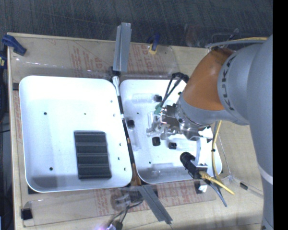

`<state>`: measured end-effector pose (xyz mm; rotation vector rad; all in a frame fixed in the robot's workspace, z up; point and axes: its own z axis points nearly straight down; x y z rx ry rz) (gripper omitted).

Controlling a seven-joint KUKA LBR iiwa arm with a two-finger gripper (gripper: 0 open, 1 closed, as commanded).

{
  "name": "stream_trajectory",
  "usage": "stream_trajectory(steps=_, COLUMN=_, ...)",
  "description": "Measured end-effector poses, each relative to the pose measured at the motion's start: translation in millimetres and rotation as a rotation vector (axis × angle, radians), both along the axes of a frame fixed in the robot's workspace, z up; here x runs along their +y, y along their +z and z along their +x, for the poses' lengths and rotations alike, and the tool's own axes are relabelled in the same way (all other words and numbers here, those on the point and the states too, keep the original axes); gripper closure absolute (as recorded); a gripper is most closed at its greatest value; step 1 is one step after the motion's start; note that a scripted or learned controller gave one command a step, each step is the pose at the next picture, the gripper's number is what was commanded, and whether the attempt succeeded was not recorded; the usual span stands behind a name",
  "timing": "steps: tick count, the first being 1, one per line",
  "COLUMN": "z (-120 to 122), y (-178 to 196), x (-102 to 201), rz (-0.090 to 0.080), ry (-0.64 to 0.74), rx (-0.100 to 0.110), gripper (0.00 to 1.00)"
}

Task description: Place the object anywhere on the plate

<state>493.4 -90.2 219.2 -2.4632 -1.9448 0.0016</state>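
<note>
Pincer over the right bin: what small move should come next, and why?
Probably a short, careful descent. The pincer sits low over the right bin among small dark objects, with nothing visibly between its fingers, while the dark ribbed plate lies in the left bin. A grasp seems needed before any carry.

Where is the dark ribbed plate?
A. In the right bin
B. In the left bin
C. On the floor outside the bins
B: the plate lies flat in the left bin, while the hand is over the right bin.
</note>
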Motion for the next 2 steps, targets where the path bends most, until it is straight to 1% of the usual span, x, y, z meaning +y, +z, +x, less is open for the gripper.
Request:
stream_trajectory(steps=1, z=9.4, y=-29.2, x=89.7, rz=-0.001, ry=-0.068, rx=0.005, gripper=1.00)
stream_trajectory(steps=2, z=-2.6, y=-28.2, x=158.5, rz=-0.001, ry=-0.413, rx=0.001, gripper=1.00)
